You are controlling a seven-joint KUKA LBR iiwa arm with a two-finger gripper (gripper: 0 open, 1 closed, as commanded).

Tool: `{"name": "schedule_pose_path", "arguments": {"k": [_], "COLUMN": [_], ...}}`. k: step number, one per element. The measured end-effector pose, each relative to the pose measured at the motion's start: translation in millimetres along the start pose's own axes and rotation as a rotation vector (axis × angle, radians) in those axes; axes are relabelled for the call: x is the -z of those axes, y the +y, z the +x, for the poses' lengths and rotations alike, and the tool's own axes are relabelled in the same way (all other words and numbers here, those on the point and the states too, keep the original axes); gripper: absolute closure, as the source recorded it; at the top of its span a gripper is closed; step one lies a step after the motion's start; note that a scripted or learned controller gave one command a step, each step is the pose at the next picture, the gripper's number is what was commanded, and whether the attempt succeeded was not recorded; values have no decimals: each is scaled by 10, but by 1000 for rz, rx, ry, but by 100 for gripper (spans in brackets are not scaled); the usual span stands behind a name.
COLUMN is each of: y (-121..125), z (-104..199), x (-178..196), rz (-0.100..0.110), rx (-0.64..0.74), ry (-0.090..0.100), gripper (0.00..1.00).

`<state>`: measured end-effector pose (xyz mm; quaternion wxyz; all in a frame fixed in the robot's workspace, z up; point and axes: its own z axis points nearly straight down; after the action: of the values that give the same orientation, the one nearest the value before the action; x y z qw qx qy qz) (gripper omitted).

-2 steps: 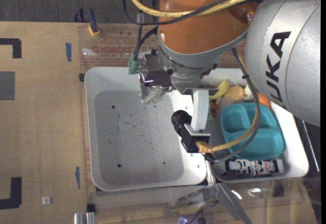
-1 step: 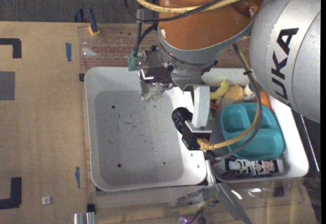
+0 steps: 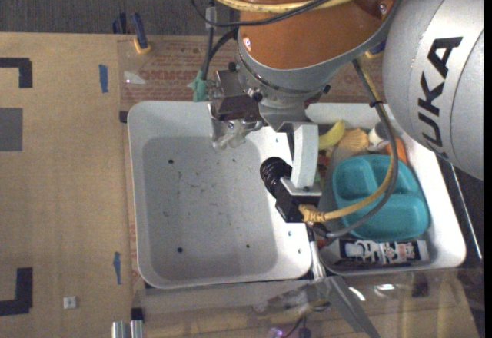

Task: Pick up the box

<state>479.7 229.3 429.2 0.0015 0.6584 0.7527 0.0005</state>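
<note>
The box, a flat dark carton with a white label, lies at the lower edge of the right bin, its long axis running left to right. The gripper hangs over the left bin, upper middle of frame, so the box sits well down-right. The arm's wrist points down; its fingers close on nothing.
</note>
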Motion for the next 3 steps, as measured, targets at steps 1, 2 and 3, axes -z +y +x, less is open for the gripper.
{"name": "schedule_pose_path", "arguments": {"k": [1, 2, 3], "y": [6, 12, 18], "z": [17, 35, 53], "x": [100, 200, 300], "rz": [-2, -4, -6], "rx": [3, 6, 9], "ry": [0, -1, -1], "gripper": [100, 100, 100]}}
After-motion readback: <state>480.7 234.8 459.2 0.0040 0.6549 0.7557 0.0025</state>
